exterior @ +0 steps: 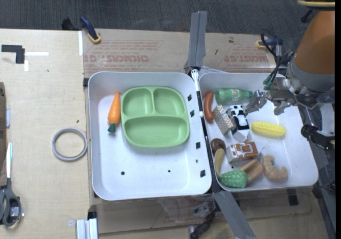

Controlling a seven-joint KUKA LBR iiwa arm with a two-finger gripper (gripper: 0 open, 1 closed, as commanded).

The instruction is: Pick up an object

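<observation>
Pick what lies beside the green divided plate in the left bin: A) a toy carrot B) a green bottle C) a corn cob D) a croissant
A: the toy carrot lies along the left edge of the green divided plate in the left bin.

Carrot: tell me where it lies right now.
The carrot lies in the left bin, against the left edge of the green tray, with its leafy end pointing toward the camera.
</observation>
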